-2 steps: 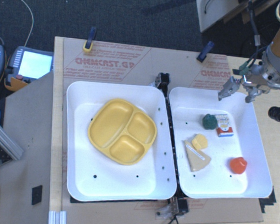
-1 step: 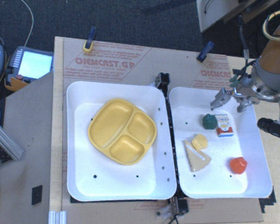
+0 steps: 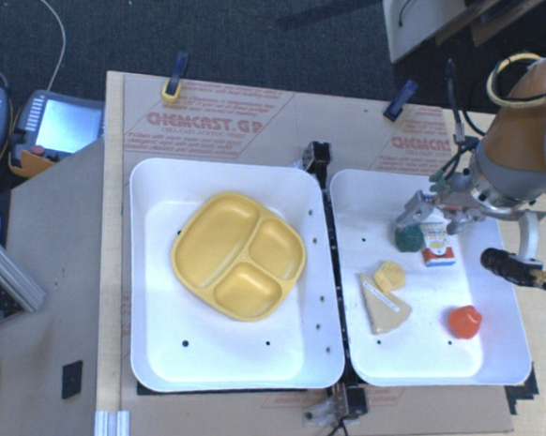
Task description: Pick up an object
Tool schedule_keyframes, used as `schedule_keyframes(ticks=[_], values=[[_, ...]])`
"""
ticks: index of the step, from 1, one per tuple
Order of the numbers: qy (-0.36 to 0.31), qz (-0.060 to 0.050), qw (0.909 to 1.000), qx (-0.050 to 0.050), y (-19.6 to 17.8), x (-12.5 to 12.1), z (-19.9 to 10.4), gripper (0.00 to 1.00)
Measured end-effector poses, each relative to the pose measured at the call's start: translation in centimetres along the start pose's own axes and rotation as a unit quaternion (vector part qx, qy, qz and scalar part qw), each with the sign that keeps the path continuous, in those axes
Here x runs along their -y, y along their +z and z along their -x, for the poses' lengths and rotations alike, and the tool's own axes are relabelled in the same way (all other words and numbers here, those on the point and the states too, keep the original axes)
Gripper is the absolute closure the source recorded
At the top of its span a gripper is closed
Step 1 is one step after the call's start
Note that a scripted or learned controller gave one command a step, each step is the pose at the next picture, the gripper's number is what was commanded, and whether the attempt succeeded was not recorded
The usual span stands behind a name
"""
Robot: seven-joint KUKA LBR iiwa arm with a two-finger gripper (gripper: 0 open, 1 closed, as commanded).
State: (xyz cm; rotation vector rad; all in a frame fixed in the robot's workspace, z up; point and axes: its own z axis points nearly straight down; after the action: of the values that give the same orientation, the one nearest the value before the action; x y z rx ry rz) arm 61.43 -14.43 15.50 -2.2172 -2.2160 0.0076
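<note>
Near the front edge of the right white bin (image 3: 496, 371), a red rounded plastic piece (image 3: 464, 321) and a pale yellow wedge-shaped toy (image 3: 385, 300) are left lying apart. Farther back, the two-finger gripper (image 3: 421, 222) is lowered over a dark green round object (image 3: 408, 239) beside a small white-and-red carton (image 3: 436, 246). Whether its fingers are spread or closed cannot be told, and with the two so crowded the green object may be nudged aside, or the carton caught instead.
</note>
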Motion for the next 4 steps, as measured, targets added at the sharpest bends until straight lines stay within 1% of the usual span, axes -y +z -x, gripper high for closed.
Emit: schedule_keyframes(ticks=[1,2,3,4], values=[[0.0,0.001,1.0,0.0,4.4,0.4,-0.1,0.0],[0.0,0.005,1.0,0.001,3.0,0.2,0.0,1.0],[-0.001,0.008,1.0,0.002,-1.4,-0.3,0.0,1.0],[0.0,0.009,1.0,0.002,-7.7,-0.3,0.8,1.0]])
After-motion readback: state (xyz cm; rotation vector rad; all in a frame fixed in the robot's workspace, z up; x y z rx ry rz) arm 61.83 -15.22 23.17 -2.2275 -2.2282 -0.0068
